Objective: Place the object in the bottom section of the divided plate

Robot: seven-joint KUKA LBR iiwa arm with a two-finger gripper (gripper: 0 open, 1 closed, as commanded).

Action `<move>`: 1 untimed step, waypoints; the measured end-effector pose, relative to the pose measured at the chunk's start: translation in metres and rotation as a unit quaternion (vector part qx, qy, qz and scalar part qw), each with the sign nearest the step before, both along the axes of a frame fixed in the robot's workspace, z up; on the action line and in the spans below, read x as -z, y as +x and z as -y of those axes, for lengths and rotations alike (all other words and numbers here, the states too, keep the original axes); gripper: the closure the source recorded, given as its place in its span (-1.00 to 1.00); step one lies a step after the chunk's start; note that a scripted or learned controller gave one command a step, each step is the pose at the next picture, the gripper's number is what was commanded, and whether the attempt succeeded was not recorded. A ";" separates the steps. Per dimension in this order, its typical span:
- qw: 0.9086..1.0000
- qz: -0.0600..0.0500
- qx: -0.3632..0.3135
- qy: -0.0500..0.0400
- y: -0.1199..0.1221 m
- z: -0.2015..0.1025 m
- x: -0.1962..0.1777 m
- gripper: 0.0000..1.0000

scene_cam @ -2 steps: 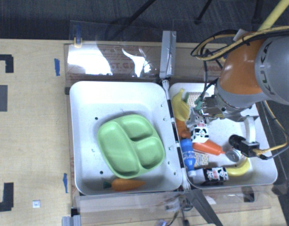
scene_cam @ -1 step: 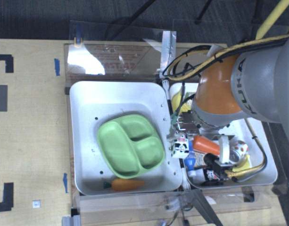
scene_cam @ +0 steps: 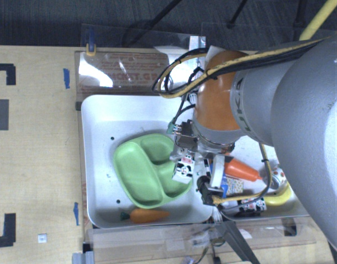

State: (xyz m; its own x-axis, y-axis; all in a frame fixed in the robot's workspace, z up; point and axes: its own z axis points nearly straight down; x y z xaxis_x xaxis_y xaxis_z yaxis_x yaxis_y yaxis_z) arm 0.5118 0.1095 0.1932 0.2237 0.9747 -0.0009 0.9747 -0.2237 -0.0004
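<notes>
Black-and-white object (scene_cam: 183, 168) just below the tool (scene_cam: 182, 147), over the right rim of the green divided plate (scene_cam: 141, 172), tool's state not discernible, carrot (scene_cam: 149, 215) lower left in white bin (scene_cam: 97, 147)

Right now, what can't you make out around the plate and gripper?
- Gripper: fingers masked by the wrist, so a grasp is unconfirmed.
- Green divided plate: right edge covered by the gripper.
- Right bin's items, orange carrot-like toy and yellow banana: largely hidden beneath the arm.
</notes>
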 end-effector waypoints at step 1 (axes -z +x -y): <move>0.999 0.014 0.039 0.006 -0.016 -0.001 0.069 1.00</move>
State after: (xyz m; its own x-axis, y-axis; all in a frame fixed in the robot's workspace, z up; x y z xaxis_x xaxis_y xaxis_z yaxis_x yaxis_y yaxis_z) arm 0.4961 0.1100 0.1246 0.2979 0.9544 0.0172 0.9542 -0.2983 0.0229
